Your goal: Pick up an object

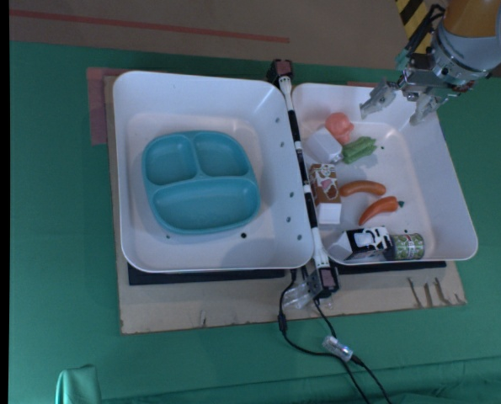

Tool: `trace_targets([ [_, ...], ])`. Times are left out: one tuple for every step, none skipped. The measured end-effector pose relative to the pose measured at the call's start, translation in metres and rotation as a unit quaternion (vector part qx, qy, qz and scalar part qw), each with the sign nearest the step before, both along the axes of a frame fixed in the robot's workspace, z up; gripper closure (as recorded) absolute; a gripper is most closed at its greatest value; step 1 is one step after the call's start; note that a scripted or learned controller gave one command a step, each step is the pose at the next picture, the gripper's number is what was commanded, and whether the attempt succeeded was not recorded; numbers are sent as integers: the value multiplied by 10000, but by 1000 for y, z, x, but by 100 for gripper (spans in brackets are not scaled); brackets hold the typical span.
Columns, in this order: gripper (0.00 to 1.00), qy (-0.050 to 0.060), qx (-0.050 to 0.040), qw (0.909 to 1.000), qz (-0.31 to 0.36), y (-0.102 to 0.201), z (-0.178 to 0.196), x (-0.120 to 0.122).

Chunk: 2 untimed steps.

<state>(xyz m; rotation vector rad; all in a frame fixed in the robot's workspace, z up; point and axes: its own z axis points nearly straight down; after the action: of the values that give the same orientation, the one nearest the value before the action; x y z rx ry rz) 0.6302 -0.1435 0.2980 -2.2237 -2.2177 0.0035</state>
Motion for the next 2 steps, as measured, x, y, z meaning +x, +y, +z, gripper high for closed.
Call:
trace_targets([
  [0, -3, -3, 10000, -2, -11, -100, 10],
  [0, -26, -11, 10000, 1, 29, -112, 36],
])
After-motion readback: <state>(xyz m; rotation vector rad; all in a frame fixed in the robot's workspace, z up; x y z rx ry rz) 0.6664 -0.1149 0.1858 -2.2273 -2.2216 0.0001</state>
